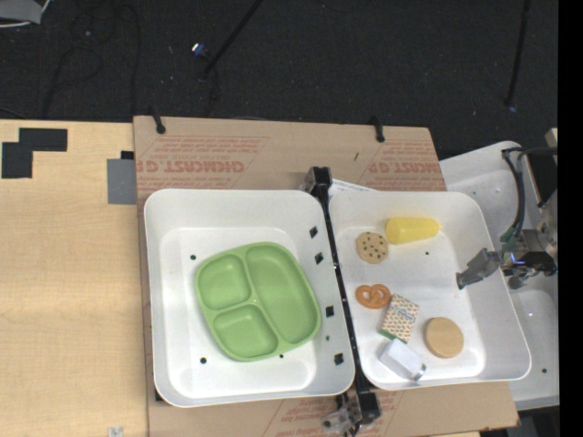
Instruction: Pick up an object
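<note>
The right bin (492,353) holds several small items. A yellow block (411,229) lies at the back, with a round speckled cookie (372,247) to its left. A brown pretzel (373,295) sits near the bin's left wall, and a patterned little box (400,319) lies just below it. A tan disc (444,337) and a white-grey block (401,360) rest at the front. My gripper (477,269) hangs low over the bin's right edge, apart from every item, with the tan disc the nearest.
The left bin (173,244) carries a green divided plate (257,299). A black divider (330,271) with clips runs between the bins. Cardboard lies under both bins, and a wooden bench top stretches to the left. Cables and grey arm parts crowd the right side.
</note>
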`<action>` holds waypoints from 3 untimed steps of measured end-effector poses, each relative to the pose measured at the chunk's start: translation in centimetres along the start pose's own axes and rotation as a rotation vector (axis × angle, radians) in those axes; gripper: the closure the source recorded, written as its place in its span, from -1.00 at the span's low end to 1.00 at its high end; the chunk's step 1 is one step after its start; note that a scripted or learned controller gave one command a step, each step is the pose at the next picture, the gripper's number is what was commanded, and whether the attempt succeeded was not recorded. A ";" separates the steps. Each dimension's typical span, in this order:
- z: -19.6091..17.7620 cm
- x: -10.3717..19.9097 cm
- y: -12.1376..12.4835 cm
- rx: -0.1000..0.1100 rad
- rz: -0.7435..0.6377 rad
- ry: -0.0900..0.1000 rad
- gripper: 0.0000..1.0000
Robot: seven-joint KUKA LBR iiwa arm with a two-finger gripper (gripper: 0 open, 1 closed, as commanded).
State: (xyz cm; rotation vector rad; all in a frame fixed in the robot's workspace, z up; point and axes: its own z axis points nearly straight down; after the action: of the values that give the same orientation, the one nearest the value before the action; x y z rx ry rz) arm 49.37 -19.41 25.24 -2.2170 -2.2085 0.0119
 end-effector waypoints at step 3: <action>8.6 -1.2 0.1 -0.006 -0.003 0.000 -1.00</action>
State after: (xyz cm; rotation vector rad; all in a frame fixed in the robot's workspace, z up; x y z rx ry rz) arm 49.39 -20.55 16.68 -2.2166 -2.2157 0.0050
